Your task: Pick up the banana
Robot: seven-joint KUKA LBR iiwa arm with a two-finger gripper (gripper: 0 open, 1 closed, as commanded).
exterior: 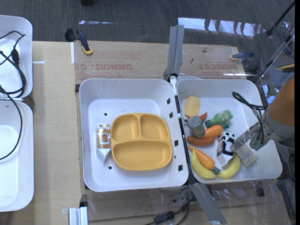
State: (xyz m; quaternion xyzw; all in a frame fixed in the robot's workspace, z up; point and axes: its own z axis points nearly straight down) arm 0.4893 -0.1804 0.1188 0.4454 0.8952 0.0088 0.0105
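The banana [229, 169] is yellow and curved and lies along the near wall of the right bin [272, 172]. A small orange carrot [204, 158] rests across its left half. My gripper [251, 141] reaches in from the right and hangs low over the bin's right side, a little above and to the right of the banana's right tip. It sits over a tan speckled block [247, 155]. Nothing can be seen held in it.
Around the banana the right bin holds a tin can [195, 127], a longer carrot [206, 134], a green toy [220, 118], a pale yellow piece [191, 106] and a black-and-white item [227, 143]. The left bin [89, 125] holds a yellow divided plate [140, 141] and a small box [103, 138].
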